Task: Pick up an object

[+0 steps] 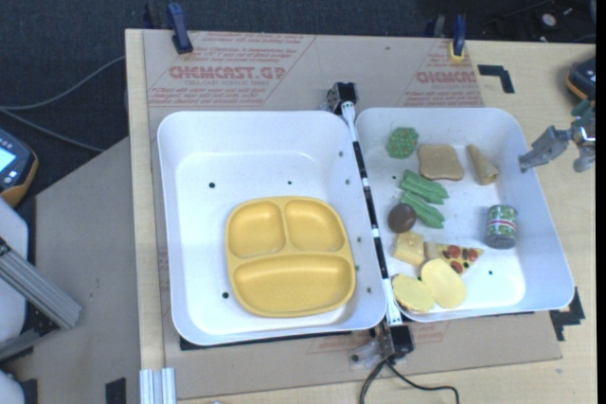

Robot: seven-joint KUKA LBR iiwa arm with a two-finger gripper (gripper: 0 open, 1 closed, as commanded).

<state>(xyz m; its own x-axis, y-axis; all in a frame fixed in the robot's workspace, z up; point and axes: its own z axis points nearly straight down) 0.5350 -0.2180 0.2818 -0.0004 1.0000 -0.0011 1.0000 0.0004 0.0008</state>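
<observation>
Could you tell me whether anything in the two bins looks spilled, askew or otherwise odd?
Nothing stands out. The yellow divided plate lies flat in the left bin, and the toy foods and small can lie loosely scattered inside the right bin, none over a rim.

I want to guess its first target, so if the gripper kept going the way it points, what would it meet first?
The gripper points left over the right bin's edge. Continuing, it would probably meet the tan cone-shaped piece first, though its height is unclear.

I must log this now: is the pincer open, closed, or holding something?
Pincer: cannot be told whether open or closed; it sits at the right bin's right rim, with nothing visibly held.
</observation>
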